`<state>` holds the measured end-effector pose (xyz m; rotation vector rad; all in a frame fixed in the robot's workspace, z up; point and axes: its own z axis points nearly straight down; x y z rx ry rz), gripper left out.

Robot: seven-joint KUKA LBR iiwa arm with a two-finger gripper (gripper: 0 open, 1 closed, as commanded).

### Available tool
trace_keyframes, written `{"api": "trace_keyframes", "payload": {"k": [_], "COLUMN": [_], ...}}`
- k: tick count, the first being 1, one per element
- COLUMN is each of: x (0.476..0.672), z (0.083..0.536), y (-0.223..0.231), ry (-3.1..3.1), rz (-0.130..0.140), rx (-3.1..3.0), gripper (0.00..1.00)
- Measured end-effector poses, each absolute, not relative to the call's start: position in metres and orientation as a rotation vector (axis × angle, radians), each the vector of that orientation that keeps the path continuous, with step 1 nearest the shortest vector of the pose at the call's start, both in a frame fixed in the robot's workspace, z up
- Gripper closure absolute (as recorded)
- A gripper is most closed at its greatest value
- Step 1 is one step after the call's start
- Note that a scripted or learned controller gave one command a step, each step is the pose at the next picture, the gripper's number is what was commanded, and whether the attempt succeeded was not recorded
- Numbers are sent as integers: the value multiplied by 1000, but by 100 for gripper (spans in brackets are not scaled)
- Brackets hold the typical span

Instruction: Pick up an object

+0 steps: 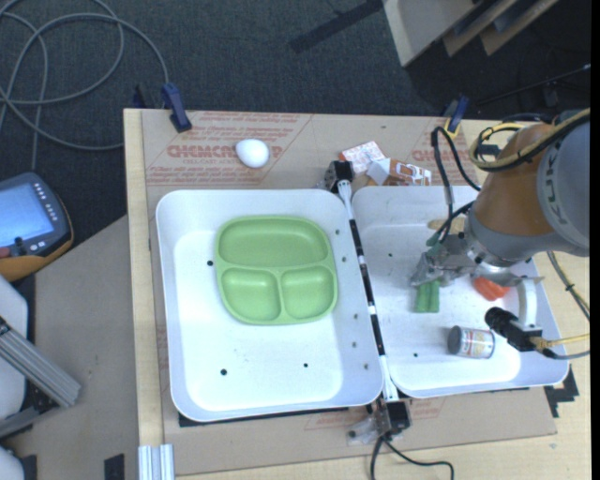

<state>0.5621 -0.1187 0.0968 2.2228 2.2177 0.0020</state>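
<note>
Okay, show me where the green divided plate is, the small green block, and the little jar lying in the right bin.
green divided plate (277,268): camera view, on the ridge where its three compartments meet.
small green block (427,298): camera view, on the middle of its top face.
little jar (472,342): camera view, on the side of its body.

A dark grey carpeted floor (281,56) spreads behind and to the left of the surface (150,281), which is a pale wooden board with red printed lettering along its far edge. Grey cables (56,84) loop loosely over the floor at the far left. Two blue clamps (174,105) grip the far edge of the surface, one near each corner. At the left edge sits a handheld control pendant (28,217) with a lit bluish screen. Pale furniture (478,26) juts in at the far right corner. A ribbed metal rail (37,361) lies at the near left. The light is even and soft.
</note>
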Motion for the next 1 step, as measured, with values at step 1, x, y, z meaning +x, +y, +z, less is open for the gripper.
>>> {"api": "trace_keyframes", "payload": {"k": [1], "x": [586], "z": [185], "y": [-61], "ry": [2222], "rz": [2], "rx": [2219], "gripper": [100]}}
